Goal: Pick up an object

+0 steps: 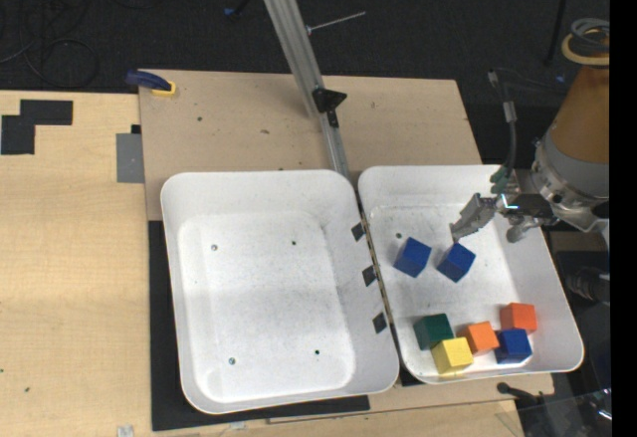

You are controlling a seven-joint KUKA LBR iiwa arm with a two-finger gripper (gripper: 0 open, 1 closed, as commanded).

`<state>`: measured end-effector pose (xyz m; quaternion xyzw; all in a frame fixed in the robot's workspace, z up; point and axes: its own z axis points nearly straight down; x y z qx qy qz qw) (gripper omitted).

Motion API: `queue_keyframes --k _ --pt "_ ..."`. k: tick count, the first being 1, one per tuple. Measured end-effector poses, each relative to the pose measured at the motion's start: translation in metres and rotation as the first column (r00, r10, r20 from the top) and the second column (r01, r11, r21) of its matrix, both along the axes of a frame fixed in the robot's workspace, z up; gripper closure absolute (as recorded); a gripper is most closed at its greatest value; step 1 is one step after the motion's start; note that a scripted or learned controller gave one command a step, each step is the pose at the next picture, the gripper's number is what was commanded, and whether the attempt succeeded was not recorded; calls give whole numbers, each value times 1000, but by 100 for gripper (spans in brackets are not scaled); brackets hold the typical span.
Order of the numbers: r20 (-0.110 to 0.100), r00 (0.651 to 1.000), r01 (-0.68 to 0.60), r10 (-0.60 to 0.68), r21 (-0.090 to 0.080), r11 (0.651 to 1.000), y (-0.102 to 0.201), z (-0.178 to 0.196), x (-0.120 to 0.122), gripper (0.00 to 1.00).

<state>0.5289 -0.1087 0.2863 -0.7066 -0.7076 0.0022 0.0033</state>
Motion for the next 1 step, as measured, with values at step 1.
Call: queue_keyframes --k 1 --pt "5 1000 4 -4 -1 1000 -2 2 0 0"
